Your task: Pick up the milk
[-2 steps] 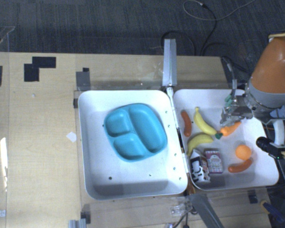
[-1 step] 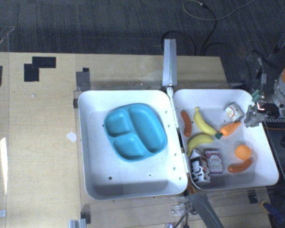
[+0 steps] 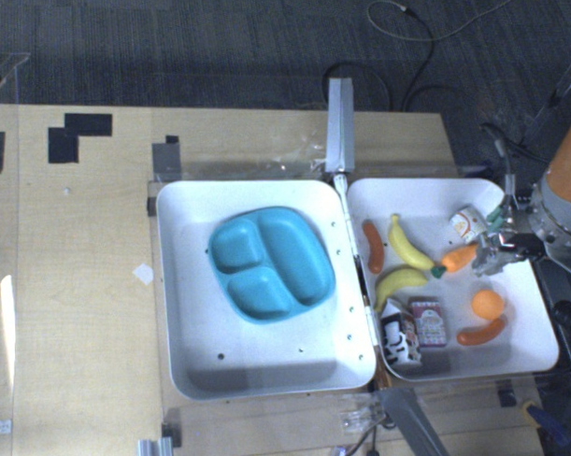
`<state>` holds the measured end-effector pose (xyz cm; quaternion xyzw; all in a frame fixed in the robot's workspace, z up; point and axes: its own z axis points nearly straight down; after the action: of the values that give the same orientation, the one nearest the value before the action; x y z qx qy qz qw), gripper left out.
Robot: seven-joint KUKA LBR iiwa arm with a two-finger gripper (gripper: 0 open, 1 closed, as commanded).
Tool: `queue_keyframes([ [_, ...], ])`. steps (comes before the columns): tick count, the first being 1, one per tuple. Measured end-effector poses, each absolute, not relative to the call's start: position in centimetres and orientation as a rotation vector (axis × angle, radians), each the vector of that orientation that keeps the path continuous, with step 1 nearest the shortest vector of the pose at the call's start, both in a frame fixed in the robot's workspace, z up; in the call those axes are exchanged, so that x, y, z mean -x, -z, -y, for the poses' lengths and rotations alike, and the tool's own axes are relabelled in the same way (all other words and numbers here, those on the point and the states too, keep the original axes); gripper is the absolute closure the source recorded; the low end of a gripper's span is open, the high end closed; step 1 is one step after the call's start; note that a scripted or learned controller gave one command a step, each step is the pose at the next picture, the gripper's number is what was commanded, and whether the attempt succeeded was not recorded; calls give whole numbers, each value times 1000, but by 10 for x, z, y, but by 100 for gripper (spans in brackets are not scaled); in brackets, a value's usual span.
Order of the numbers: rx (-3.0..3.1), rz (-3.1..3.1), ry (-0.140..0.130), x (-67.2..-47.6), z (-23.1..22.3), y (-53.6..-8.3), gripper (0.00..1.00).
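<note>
One fixed camera looks down at a slant on the surface (image 3: pixel 81 276). Both bins lie left of the pincer (image 3: pixel 492 253).

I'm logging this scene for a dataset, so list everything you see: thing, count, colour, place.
left bin: 1, white, left half of the bench
right bin: 1, white, beside it on the right
divided plate: 1, blue, middle of the left bin
bananas: 2, yellow, centre-left of the right bin
sausages: 2, orange-red, one by the right bin's left wall, one near its front right
carrot: 1, orange with green tip, right bin, beside the gripper
orange: 1, orange, right bin, front right
milk: 1, white and black carton, right bin's front left
box: 1, dark red, right of the milk
small container: 1, white, right bin's back
gripper: 1, grey, over the right bin's right side
</note>
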<state>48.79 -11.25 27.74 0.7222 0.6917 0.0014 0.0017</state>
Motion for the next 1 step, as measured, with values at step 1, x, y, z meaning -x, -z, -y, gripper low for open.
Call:
queue_keyframes([
  [1,-2003,-2414,-5,-537,86,-284,100],
])
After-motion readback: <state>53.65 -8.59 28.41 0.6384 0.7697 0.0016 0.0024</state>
